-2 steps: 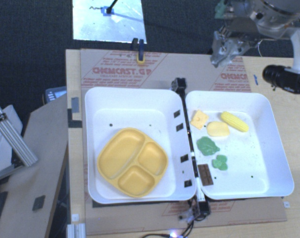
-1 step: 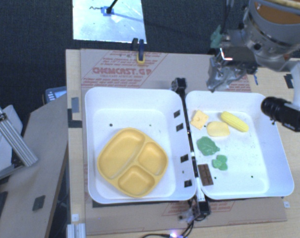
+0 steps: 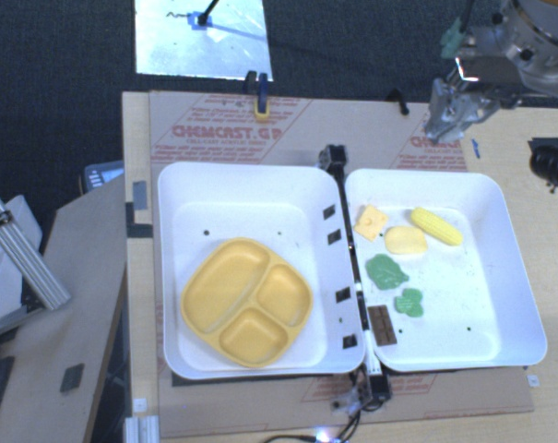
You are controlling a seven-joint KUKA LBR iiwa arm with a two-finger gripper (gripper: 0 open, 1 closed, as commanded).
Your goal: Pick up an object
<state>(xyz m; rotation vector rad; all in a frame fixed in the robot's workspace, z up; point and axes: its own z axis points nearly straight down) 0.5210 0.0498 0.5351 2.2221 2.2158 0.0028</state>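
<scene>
Gripper (image 3: 449, 118) hangs above the bench beyond the far rim of the right bin (image 3: 514, 247), apart from everything in it; whether its jaws are parted or closed cannot be told.

The right bin holds 5 small things clustered in its left half: a yellow cheese wedge (image 3: 371, 221) nearest the divider, a pale yellow oval piece (image 3: 406, 240), a toy corn cob (image 3: 436, 226) lying at a slant, and 2 green leafy pieces (image 3: 385, 271) (image 3: 409, 302). Its right half and near edge offer open white floor. The left bin (image 3: 182, 192) carries a yellow 3-compartment tray (image 3: 247, 300) toward its near side. The arm's upper part is cut off at the frame's top right corner, and the fingertips blur against the cardboard.
</scene>
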